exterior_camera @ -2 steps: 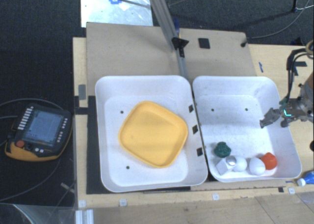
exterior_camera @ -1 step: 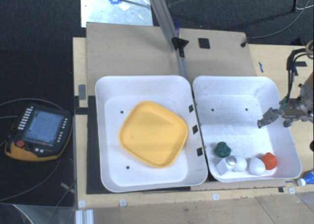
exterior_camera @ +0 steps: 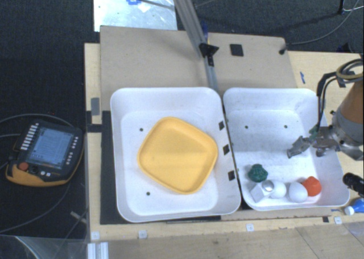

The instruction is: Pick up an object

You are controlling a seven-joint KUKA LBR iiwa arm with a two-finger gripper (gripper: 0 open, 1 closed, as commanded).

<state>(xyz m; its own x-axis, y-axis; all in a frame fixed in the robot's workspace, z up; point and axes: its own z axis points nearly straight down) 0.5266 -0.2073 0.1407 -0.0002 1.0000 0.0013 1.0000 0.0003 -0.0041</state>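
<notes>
Dark carpet surrounds your bench, which carries two shallow white bins side by side. Look at the gripper over the right bin, near that bin's right edge: its two fingers are spread apart with nothing between them, hanging above bare white floor. The objects you could pick lie clustered along the right bin's front edge, well short of the fingertips. Nearest the fingers is a dark green lump, toward the front and slightly left of them. Just in front of it sit a small grey block and a small white ball, touching or nearly so. Beside those, toward the front right corner, a larger white ball rests against an orange-red ball. Further out, the left bin holds a yellow square plate near its centre. On the carpet off the bench's left edge lies your control pendant.
</notes>
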